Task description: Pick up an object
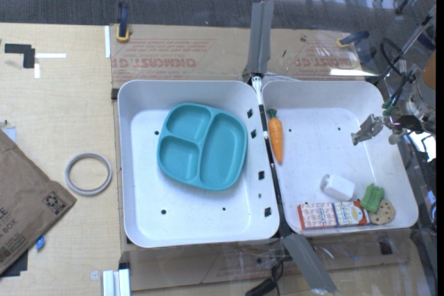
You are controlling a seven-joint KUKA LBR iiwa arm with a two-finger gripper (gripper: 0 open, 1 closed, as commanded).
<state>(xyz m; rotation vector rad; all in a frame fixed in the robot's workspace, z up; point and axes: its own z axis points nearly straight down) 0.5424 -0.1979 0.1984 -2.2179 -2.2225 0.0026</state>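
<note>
Gripper [366, 129] is hovering open and empty over right bin [312, 97]; centring above white block [338, 186] before descending seems wise

My gripper [366, 129] is a small pale grey metal piece with thin, angular fingers, seen just inside the right wall of the right-hand bin [333, 90]. Behind it, past that bin's right rim, my wrist is a cluster of dark and silvery parts. Thin black cables loop over it. Above them, at the picture's edge, a patch of my orange band [435, 73] shows.
</note>
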